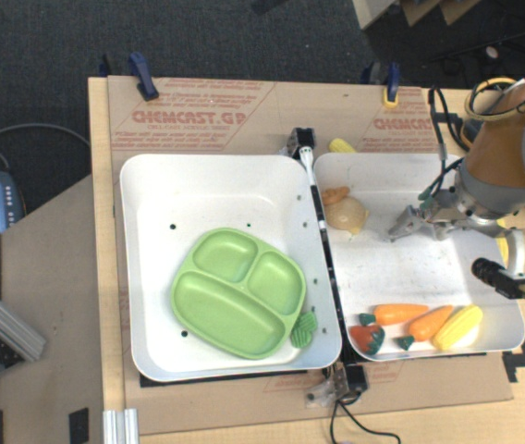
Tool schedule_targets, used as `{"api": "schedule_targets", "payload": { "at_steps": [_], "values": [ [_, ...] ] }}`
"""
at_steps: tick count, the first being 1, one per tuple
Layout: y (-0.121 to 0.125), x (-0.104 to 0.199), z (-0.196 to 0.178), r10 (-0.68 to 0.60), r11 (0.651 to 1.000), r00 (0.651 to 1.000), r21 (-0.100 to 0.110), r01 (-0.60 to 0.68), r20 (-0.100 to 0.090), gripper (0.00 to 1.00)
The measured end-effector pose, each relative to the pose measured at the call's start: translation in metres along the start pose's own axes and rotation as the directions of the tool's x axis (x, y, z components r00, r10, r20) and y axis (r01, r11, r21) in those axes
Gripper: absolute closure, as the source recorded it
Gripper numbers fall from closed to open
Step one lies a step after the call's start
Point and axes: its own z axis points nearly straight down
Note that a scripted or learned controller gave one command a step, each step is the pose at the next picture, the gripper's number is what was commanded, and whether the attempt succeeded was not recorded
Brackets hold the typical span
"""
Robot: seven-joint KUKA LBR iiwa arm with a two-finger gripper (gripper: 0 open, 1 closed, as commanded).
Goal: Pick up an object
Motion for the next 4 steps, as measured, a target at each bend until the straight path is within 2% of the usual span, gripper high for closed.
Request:
{"api": "schedule_targets", "payload": {
  "at_steps": [1,2,3,4],
  "values": [
    [0.077,-0.026,-0.007,0.003,1.0,1.0,-0.004,-0.003,0.003,0.0],
    [0.08,-0.036,-0.003,0.003,1.0,1.0,0.015,-0.003,-0.019,0.0],
    [-0.051,-0.039,0.0,0.006,1.0,1.0,0.013,-0.006,-0.012,0.0],
    [0.026,-0.032,0.0,0.0,1.0,1.0,-0.001,0.0,-0.001,0.0]
  ]
}}
